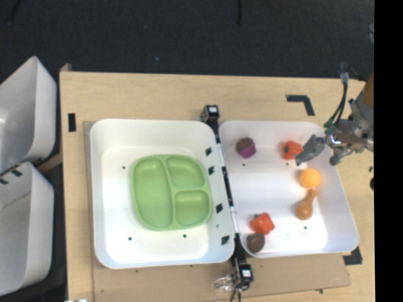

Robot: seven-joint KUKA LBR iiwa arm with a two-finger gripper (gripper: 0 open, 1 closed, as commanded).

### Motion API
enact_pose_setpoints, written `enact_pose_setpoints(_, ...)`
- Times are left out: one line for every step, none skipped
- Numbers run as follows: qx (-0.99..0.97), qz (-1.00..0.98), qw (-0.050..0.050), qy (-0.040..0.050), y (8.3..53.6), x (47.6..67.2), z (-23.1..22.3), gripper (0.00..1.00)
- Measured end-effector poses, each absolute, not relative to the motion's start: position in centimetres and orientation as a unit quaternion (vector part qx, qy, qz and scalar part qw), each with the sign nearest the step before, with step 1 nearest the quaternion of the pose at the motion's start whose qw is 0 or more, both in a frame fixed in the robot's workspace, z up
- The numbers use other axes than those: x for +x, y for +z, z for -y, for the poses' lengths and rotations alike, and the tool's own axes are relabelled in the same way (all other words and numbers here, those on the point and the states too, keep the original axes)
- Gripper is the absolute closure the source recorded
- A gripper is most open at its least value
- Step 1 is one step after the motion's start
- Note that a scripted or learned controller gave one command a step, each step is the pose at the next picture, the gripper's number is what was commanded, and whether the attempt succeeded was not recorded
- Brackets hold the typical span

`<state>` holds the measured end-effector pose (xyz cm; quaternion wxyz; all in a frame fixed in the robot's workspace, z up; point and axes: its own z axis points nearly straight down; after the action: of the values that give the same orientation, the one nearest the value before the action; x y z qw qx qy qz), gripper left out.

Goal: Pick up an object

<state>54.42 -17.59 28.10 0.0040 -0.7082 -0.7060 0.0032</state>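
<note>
The right bin [327, 231] holds several small objects: a purple piece [245, 147], a red-orange piece [291, 149], an orange ball [310, 178], a tan gourd-shaped piece [305, 206], a red piece [262, 223] and a brown piece [255, 243] at the front rim. My gripper [322, 152] hangs over the bin's far right part, just right of the red-orange piece and above the orange ball. Its fingers [310, 150] are spread open with nothing between them.
The left bin [104, 231] carries a green divided plate [170, 190]. Black clips run along the seam between the bins [221, 187]. White containers [25, 112] stand off the bench to the left. A wooden bench [157, 96] surrounds both bins.
</note>
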Motion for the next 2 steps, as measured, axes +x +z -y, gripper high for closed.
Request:
enact_pose_setpoints(-0.707, 0.707, -0.001, 0.0001, 28.7, 54.6, 17.5, 0.00)
enact_pose_setpoints(-0.708, 0.707, 0.000, 0.0010, 22.5, 54.8, 17.9, 0.00)
